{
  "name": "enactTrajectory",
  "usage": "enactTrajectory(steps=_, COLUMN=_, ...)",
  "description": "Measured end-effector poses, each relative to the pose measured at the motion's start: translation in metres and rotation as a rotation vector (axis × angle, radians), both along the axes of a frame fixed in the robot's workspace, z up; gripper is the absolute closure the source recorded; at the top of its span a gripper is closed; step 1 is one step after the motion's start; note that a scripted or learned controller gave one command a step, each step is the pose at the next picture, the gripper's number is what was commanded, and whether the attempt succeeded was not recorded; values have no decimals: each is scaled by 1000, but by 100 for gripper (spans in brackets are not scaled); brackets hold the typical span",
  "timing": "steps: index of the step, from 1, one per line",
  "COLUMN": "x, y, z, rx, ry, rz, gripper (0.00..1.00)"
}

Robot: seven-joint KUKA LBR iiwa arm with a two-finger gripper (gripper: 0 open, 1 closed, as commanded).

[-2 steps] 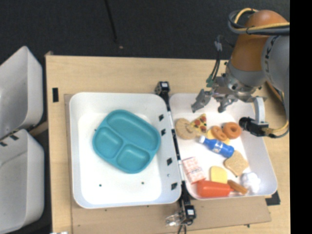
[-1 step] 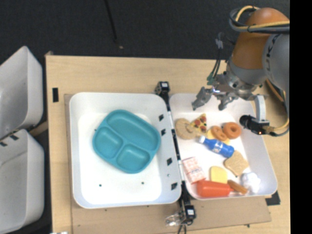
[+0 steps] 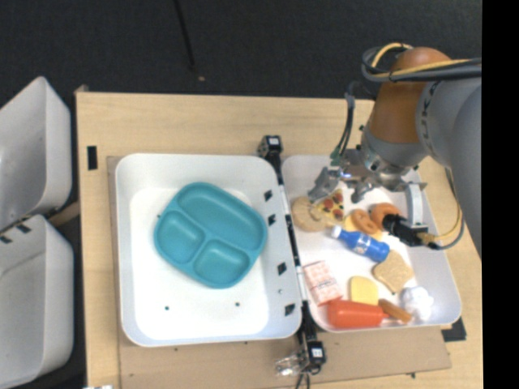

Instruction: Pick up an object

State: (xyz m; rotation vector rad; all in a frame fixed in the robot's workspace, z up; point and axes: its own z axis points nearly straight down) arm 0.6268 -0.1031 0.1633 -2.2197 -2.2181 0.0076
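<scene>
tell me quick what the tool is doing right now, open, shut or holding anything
Tool: open, fingers spread above the toy food at the back of the right bin, holding nothing.

Teal divided plate [image 3: 211, 233] in the left white bin [image 3: 130, 298]

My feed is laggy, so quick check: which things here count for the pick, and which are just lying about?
In play:
tool, above the right bin's far end
right bin
blue bottle
round cookie
orange carrot piece
toast slice
pink-and-white packet

Lying about:
left bin
teal divided plate inside it
</scene>
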Motion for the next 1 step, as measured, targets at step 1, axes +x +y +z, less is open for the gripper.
enactTrajectory(steps=1, x=1, y=2, z=-44, rx=0, ry=-1, rz=-3, gripper=0)
